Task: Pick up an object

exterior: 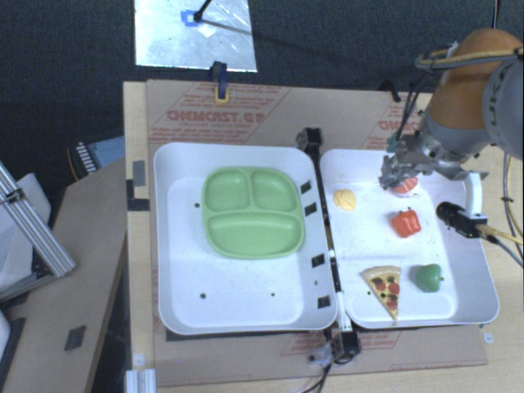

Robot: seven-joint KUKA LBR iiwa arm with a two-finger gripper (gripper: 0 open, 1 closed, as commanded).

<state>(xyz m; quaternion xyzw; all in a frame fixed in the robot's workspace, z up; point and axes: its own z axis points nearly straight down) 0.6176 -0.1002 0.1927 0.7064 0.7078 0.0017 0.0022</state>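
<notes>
Under the claw (399, 176): a red-and-white item (405, 187), right bin (479, 301).
Claw low over the item, spread unreadable; no lift seen, pick not yet done. Below it: red pepper (405, 223). Left: yellow piece (345, 199). Farther below: pizza slice (384, 286), green pepper (427, 277).

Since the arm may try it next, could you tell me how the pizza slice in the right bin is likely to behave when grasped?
The pizza slice lies flat, so fingers probably struggle to get under it. It looks like rigid toy plastic, likely light and stiff. Pushed, it would probably slide on the smooth right bin rather than roll.
</notes>
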